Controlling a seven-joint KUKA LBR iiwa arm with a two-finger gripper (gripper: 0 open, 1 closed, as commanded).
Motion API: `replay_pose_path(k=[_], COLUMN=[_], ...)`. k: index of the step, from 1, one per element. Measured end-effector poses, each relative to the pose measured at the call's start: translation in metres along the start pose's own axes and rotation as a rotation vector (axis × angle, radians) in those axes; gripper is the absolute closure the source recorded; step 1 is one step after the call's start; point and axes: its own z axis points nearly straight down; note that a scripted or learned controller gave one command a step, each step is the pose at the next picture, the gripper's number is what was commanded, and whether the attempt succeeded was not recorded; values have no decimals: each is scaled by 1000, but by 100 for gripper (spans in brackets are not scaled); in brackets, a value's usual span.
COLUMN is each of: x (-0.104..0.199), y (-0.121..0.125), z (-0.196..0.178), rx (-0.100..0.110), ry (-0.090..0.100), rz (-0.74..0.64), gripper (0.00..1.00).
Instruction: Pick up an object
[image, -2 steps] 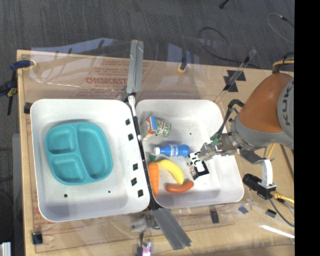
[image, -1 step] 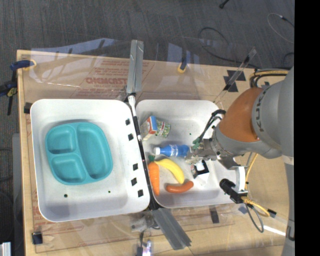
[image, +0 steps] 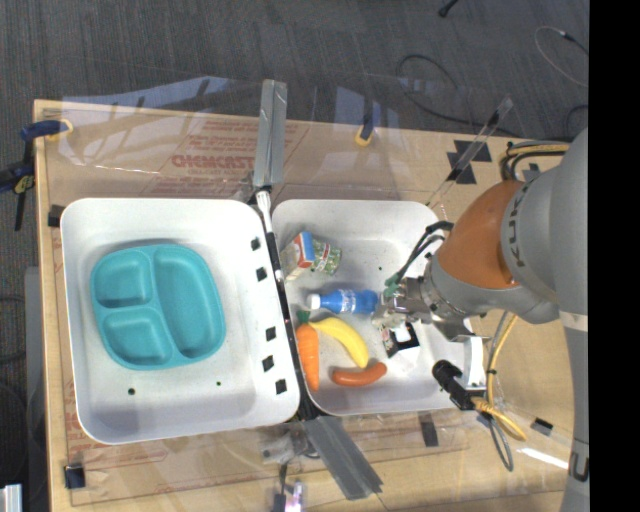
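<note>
The right bin (image: 350, 218) holds a small carton (image: 312, 253) at its upper left, a blue plastic bottle (image: 345, 300) lying on its side in the middle, a yellow banana (image: 343, 338), an orange carrot (image: 309, 357) by the left wall and a red sausage (image: 358, 375) near the front. My gripper (image: 396, 322) hangs low over the bin just right of the bottle's end and the banana's tip. Nothing shows between its fingers.
The left bin (image: 80, 300) holds a teal divided plate (image: 157, 304). A black-clipped divider (image: 268, 300) separates the bins. The grey arm with its orange band (image: 475, 255) covers the right bin's right side. Cables (image: 495, 400) trail at the front right.
</note>
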Motion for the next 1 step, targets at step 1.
replay_pose_path(k=[1], x=[1], y=[2], z=[-11], rx=[-3], ry=[0], rz=[-6], gripper=[100])
